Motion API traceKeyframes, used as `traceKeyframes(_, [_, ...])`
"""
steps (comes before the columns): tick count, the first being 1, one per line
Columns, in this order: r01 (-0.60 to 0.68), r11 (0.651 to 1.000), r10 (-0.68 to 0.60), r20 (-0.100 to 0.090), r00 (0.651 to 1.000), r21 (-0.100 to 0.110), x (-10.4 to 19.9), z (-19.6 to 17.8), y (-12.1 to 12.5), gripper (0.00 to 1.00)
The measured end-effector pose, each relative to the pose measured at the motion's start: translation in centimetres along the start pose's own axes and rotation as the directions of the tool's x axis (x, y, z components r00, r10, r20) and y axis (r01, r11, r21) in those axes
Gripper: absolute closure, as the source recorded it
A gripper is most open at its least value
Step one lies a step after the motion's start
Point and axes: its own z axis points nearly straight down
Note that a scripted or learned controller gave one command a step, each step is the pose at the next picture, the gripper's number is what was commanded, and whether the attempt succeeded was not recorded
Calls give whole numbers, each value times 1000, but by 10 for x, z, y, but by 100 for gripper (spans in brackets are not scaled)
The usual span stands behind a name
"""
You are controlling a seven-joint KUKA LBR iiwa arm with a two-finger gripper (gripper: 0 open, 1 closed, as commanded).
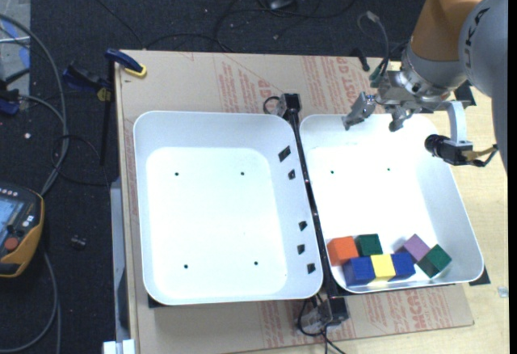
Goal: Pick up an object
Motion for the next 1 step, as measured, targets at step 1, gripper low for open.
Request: traceKeyframes(1, [1, 1000, -1, -1, 1000, 5, 12, 122, 7, 0])
